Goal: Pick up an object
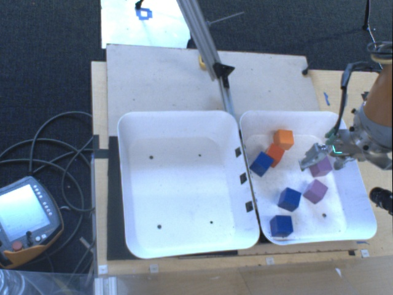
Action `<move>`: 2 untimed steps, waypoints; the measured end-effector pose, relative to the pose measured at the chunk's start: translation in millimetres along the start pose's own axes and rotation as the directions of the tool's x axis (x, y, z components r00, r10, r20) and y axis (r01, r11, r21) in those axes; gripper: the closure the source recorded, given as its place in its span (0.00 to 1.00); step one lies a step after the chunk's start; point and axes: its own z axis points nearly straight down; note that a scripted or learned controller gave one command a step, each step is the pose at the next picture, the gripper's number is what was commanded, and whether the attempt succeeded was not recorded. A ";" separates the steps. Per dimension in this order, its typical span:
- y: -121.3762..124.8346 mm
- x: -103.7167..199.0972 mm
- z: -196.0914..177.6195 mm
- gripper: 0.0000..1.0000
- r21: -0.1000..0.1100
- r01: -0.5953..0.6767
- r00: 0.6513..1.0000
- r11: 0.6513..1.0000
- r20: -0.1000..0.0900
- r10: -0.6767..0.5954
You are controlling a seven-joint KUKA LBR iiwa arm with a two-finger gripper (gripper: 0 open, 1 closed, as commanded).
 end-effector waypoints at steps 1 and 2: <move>0.7 -0.1 -2.1 0.00 -0.005 -0.001 1.000 1.000 0.001 0.001; -6.5 5.0 45.3 0.00 0.000 -0.002 1.000 1.000 0.000 0.002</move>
